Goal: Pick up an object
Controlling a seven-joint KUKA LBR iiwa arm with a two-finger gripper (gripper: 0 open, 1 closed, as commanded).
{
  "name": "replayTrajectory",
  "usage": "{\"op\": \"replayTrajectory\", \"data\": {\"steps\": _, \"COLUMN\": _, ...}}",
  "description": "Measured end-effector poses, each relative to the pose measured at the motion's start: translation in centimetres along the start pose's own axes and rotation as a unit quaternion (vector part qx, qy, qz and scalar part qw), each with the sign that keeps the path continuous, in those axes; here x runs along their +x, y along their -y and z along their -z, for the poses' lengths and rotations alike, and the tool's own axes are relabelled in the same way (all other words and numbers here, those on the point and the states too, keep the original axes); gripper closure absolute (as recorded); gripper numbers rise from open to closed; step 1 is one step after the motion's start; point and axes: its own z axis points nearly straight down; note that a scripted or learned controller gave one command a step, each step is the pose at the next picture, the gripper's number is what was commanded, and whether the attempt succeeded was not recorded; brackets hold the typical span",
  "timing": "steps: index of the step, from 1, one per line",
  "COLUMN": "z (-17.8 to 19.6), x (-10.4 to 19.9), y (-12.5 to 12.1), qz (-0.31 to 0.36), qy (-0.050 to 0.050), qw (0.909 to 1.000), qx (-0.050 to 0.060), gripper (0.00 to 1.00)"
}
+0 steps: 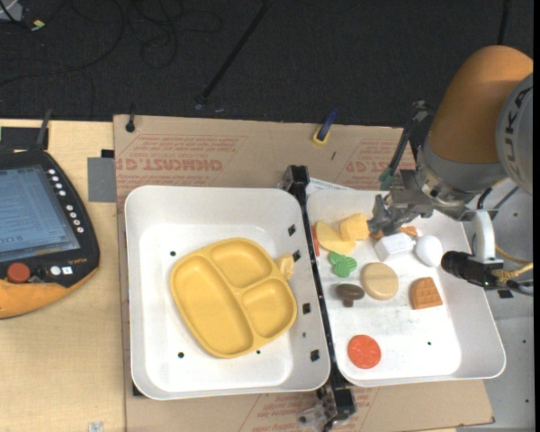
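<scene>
Camera view: I see the gripper (pixel 384 226) low among cheese (pixel 354 227), egg (pixel 428 249) and cookie (pixel 380 280); grip state unclear.

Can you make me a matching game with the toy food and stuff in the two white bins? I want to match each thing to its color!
Things:
1. divided plate
2. round disc at the front of the right bin
3. egg
4. leafy piece

Colors:
A. white
B. green
C. yellow
D. red

Pairs: 1-C, 2-D, 3-A, 4-B
</scene>
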Motion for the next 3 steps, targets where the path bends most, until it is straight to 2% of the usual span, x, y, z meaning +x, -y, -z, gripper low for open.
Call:
{"op": "replayTrajectory", "data": {"steps": 2, "z": 0.3, "x": 9.8, "y": -3.2, "qz": 0.000, "qy": 0.000, "qw": 1.0000, "qx": 0.000, "gripper": 1.00}}
{"op": "replayTrajectory", "data": {"steps": 3, "z": -1.4, "x": 14.7, "y": -4.2, "qz": 0.000, "qy": 0.000, "qw": 1.0000, "qx": 0.001, "gripper": 1.00}}
